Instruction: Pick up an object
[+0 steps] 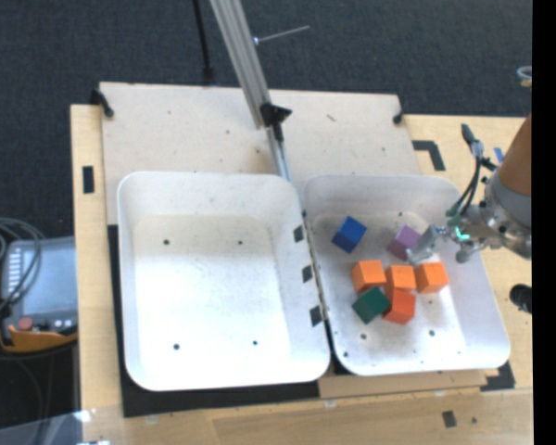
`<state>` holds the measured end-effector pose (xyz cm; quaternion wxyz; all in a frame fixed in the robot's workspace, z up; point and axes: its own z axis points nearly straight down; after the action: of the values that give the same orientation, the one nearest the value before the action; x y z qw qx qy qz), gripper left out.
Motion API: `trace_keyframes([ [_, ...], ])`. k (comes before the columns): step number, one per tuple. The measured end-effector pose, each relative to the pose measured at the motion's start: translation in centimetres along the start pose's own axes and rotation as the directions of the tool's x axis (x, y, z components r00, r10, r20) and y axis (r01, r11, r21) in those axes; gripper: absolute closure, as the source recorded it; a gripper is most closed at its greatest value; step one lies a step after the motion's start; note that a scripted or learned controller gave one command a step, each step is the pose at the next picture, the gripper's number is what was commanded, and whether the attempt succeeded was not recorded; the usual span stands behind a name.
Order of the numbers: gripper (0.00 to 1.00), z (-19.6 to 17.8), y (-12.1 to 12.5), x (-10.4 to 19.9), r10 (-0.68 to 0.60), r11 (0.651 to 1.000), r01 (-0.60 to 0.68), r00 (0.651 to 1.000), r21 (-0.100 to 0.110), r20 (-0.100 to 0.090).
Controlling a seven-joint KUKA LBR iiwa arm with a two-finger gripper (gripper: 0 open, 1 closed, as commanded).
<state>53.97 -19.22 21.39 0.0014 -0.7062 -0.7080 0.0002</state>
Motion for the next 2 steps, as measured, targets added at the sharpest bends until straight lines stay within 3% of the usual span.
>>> trace_keyframes([
  [1,0.00,-0.2,0.1,0.0,0.001,1.000,-0.001,1.000,-0.004,0.001],
  [2,0.00,4.2,0.4,0.3,0.004,1.000,-0.004,1.000,0.002,0.003],
])
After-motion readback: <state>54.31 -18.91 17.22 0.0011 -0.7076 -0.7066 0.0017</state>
